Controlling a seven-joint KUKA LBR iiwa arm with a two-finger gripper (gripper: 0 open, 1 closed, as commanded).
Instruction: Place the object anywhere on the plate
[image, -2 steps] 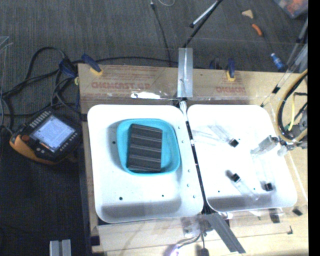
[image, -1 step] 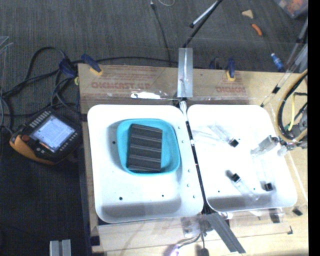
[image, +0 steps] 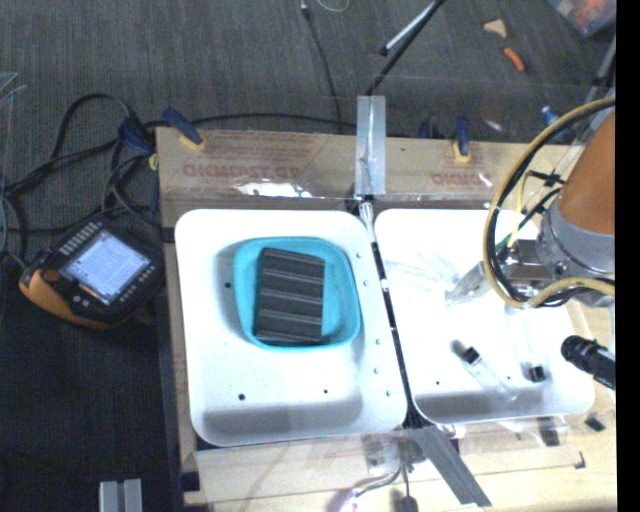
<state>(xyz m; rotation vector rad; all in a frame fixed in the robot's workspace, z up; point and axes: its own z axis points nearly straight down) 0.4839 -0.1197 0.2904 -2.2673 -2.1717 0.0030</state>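
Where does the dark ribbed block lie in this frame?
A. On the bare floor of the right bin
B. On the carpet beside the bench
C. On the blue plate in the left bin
C: the dark ribbed block rests on the blue plate inside the left bin.

A single fixed camera looks down at a slant from above the wooden bench (image: 300, 170), taking in both shallow white plastic bins (image: 290, 415) fully.
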